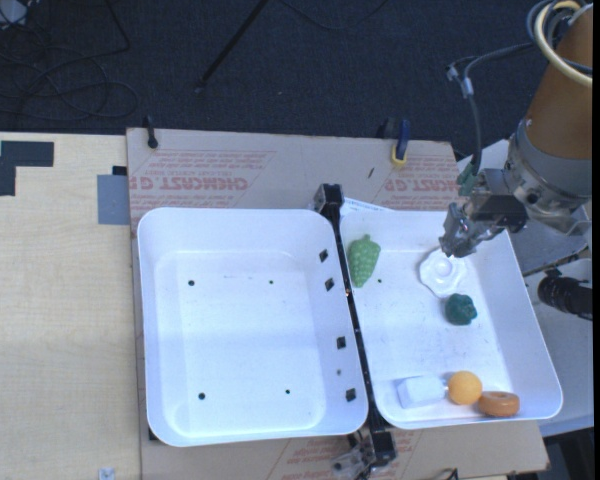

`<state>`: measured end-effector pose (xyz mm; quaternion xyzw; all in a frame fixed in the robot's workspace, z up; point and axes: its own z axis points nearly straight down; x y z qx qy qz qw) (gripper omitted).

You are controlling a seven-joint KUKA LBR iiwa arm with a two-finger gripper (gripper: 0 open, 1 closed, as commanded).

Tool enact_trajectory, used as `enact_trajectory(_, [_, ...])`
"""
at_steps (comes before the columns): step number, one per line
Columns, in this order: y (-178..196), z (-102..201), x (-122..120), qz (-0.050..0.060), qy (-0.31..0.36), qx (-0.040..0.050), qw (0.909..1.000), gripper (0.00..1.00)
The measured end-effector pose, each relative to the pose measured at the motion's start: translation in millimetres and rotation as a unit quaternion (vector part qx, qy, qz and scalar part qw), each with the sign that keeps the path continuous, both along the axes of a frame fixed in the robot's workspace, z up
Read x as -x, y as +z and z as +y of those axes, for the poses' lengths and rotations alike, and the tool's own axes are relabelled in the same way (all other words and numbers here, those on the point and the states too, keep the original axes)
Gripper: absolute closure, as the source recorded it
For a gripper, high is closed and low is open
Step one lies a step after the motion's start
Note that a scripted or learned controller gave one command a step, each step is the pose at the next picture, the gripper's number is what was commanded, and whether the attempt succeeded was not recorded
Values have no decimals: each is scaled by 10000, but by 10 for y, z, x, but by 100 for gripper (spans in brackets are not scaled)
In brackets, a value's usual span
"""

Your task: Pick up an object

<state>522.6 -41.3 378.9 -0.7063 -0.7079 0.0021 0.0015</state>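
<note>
Six objects lie in the right bin (535, 343), one white piece (439, 273) under the gripper (457, 245), jaws' state unclear.

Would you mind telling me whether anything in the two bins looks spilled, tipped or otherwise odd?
Nothing stands out. The green textured object, white object, dark green object, white block, orange ball and orange ring all lie loose inside the right bin, none spilling over. The gripper hangs above the white object.
</note>
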Motion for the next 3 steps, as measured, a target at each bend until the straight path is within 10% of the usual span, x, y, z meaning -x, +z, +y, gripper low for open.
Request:
enact_trajectory(1, [1685,-240,244,-109,-10,7,9999,100])
enact_trajectory(2, [-439,-764,495,75,-32,-14,10000,100])
enact_trajectory(3, [849,-1298,464,-85,-31,27,10000,100])
